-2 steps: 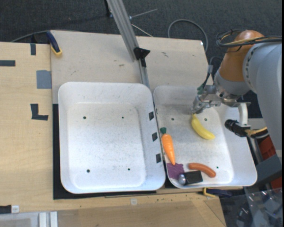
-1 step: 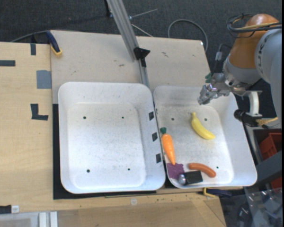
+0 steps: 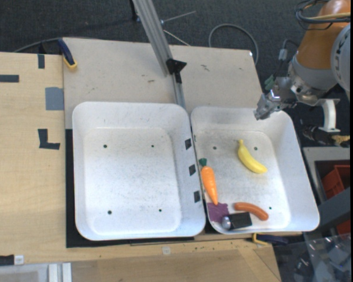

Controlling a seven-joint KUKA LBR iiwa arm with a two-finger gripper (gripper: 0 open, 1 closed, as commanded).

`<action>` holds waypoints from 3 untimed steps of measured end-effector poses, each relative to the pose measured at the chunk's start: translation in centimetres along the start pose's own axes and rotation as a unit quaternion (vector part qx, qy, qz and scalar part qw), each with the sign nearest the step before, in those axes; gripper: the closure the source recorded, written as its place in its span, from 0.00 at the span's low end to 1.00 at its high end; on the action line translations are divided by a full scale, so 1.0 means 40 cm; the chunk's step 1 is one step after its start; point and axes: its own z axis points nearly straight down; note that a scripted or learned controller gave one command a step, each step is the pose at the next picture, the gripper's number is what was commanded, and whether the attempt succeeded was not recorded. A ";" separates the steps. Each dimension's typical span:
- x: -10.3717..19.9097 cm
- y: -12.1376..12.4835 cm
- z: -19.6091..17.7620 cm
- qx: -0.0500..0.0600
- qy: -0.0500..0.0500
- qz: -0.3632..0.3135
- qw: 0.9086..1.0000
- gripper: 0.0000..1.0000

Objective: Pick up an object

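So my two-finger gripper (image 3: 263, 111) is up at the far right corner of the right-hand shallow white plastic bin (image 3: 299, 157), hanging just over its rim. It's dark and tiny from this angle, so I honestly can't tell if it's open or closed. Nothing is visibly in it. Behind it you can see my grey arm with the orange band (image 3: 320, 43) coming in from the right.

Closest thing to me is the small yellow plastic banana (image 3: 250, 158), lying on the bin floor below the gripper, near it but clearly apart. Further off, against the left wall of the same bin, there's the orange toy carrot with a green top (image 3: 209, 183), pointing roughly away from the camera. At its near end sits a little purple piece (image 3: 219, 209); I can't tell if the two touch. Just beside that is a black block with a silvery round end (image 3: 236, 221), pushed into the near edge. An orange-red sausage-shaped toy (image 3: 251, 210) lies right above the block, looks like it's touching or nearly so.

The left-hand shallow white plastic bin (image 3: 77, 157) butts up against the right one. Both sit on a pale wooden bench (image 3: 23, 157) with grey tape patches (image 3: 54, 97), and a slanted aluminium post (image 3: 152, 28) rises behind the bins.
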 end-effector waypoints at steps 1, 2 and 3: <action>0.001 0.004 -0.134 0.000 0.000 0.000 1.000 1.00; 0.126 -0.032 -0.144 0.003 0.001 -0.002 1.000 1.00; 0.251 -0.057 -0.100 0.004 0.001 -0.002 1.000 1.00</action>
